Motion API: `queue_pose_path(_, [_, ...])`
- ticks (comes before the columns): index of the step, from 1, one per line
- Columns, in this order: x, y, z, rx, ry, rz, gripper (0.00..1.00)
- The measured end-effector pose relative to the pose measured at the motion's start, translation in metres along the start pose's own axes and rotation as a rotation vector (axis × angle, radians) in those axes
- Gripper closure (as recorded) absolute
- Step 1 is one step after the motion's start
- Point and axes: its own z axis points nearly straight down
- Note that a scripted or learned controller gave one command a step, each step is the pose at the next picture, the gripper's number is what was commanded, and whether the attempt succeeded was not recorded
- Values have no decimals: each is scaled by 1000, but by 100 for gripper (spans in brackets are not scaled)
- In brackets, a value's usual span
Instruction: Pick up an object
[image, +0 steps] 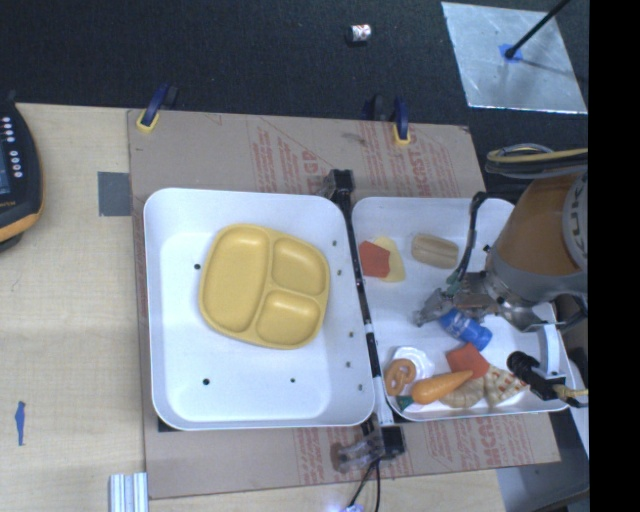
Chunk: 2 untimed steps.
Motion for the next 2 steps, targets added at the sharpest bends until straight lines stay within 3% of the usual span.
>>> queue_pose_path(1, [-1,4,-16,-11,-4,-1,100])
queue_pose_path(2, [118,35,-111,-22,3,-14,100])
